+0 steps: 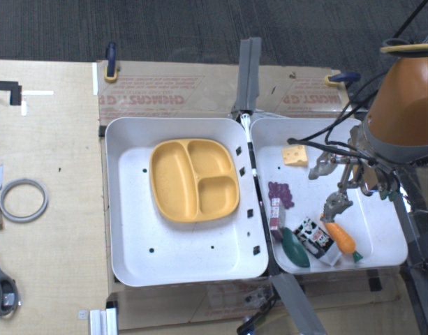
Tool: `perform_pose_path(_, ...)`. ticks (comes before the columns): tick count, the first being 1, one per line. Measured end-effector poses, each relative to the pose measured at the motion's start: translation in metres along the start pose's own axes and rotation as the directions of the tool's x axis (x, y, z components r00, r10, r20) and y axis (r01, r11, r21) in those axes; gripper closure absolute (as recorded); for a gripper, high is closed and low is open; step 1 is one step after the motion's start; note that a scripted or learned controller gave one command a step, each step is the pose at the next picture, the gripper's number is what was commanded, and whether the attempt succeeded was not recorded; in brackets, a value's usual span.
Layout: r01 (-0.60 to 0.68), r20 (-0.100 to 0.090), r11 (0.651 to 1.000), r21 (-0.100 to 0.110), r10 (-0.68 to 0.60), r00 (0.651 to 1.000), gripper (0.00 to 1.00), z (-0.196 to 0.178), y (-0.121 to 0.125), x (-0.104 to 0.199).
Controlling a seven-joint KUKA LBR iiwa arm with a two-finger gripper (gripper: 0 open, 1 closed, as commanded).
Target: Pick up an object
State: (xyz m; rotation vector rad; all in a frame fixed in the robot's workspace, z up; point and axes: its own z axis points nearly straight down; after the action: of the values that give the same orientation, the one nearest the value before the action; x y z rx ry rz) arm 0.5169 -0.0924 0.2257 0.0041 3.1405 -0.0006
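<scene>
The gripper (337, 190), fingers apart with nothing between, hangs just above the carrot (341, 237), which lies slanting toward lower right.

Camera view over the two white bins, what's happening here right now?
A grey robot arm reaches in from the right, its hand hanging over the right bin with nothing visibly held. Below it lie a toy carrot, a cheese wedge, purple grapes and a dark green piece. The left bin holds a yellow divided plate.
</scene>
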Motion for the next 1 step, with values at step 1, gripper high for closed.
perform_pose_path(1, -0.275, 0.001, 0.961, 0.0, 0.275, 0.961, 0.0, 0.0345, 0.0034, -0.0674)
